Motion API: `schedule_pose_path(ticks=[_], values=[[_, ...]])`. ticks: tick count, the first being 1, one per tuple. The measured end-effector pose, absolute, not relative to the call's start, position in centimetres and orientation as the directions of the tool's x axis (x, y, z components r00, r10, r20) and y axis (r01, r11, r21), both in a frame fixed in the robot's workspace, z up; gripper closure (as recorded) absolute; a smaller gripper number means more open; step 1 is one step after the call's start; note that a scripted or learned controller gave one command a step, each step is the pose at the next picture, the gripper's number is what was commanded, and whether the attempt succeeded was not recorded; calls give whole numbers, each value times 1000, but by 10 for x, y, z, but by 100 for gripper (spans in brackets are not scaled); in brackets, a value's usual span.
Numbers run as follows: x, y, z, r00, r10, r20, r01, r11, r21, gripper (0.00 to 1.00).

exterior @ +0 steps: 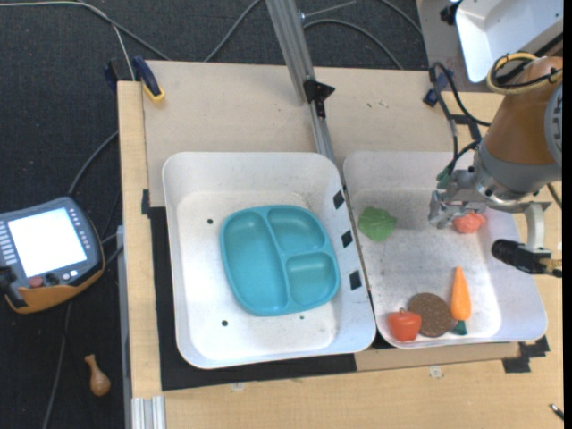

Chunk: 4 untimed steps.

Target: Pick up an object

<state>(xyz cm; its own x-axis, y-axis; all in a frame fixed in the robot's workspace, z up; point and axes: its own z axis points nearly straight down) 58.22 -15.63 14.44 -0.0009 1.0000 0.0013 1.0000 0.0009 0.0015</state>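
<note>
I see a green lettuce (pixel 377 223) near the right bin's left wall; a pink toy (pixel 467 223) by its upper right; a carrot (pixel 459 294), brown patty (pixel 433 314) and tomato (pixel 404 325) clustered along its front edge.

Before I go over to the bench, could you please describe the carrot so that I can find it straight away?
Look in the right-hand white bin, at its near end. The carrot is the slim orange piece beside the brown disc; its neighbours are rounder.
</note>
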Motion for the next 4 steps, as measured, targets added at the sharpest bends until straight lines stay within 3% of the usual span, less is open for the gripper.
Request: schedule_pose_path(ticks=[3, 4], values=[[590, -162, 265, -1, 1000, -1, 1000, 1, 5, 100], [598, -101, 252, -7, 1000, 3, 1000, 7, -1, 100]])
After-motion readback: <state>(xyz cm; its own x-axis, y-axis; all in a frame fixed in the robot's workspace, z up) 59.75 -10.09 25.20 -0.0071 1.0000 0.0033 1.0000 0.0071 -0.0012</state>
